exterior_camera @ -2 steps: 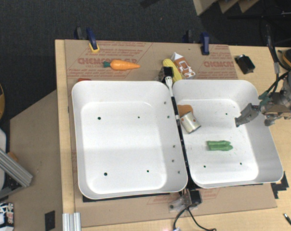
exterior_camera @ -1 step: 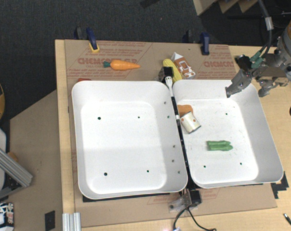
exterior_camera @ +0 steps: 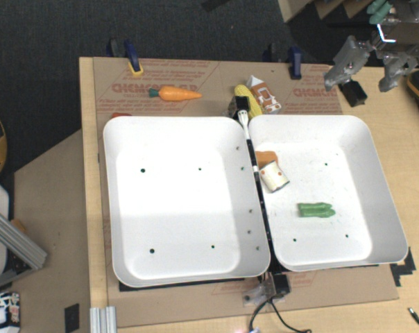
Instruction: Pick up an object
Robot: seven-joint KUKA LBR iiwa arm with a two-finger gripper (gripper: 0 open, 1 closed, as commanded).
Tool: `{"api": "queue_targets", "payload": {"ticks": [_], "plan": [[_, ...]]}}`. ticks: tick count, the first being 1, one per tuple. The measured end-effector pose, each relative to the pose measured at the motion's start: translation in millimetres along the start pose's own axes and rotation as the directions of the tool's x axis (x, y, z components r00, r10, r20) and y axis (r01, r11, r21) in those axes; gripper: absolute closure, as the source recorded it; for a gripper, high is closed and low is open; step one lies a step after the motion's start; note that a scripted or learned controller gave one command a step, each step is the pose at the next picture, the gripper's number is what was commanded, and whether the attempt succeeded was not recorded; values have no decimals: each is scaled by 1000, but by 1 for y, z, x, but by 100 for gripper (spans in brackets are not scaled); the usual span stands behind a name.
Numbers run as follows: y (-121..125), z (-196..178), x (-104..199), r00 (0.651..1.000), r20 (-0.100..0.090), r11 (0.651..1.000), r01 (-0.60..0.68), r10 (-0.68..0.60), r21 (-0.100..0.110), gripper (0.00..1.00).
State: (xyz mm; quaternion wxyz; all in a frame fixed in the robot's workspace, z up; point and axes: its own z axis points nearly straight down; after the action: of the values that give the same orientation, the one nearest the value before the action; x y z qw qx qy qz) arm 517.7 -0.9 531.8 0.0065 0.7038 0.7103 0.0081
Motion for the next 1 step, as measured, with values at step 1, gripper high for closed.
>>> {"api": "queue_targets", "payload": {"ticks": [1], "plan": [[0,-2,-4,1000,4,1000,-8,8,15,100]]}}
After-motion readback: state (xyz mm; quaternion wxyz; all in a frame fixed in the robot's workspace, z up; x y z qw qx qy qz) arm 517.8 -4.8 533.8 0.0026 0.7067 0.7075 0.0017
